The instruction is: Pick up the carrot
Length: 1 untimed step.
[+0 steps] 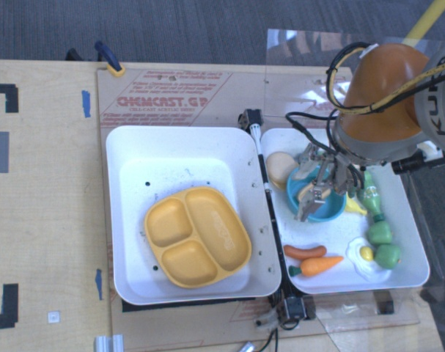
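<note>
Carrot (319,265) lying in right bin (413,266), near front edge, just beside red sausage (305,252). Claw (315,197) above blue bowl (326,207), well apart from carrot, fingers apart, holding nothing. Yellow divided plate (198,235) in left bin (127,196).

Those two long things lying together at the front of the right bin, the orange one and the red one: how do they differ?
The orange toy carrot is paler, tapers to a point and has a green end; the red toy sausage is darker and rounded at both ends. The carrot lies nearer the bin's front edge. Both lie flat, close together.
</note>
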Available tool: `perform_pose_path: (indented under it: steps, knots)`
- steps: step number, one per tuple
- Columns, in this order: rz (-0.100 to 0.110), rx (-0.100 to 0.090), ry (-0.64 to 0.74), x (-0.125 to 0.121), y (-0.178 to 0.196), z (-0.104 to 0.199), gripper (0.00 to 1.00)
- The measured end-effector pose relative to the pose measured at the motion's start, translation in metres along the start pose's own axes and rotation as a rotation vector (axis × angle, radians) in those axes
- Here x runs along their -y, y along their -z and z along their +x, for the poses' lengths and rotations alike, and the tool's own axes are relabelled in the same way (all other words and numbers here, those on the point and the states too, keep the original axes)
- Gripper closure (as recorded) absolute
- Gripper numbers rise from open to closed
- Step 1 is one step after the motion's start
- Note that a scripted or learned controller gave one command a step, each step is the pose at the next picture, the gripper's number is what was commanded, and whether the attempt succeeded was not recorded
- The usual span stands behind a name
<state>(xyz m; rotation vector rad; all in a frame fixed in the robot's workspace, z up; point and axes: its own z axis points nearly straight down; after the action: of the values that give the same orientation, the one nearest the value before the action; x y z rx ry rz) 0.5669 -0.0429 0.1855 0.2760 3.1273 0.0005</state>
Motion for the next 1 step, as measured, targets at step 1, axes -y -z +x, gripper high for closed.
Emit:
perform_pose_path:
  steps: [1]
  knots:
    - [-0.001, 0.000, 0.390, 0.0206, 0.0269, 0.0619, 0.00]
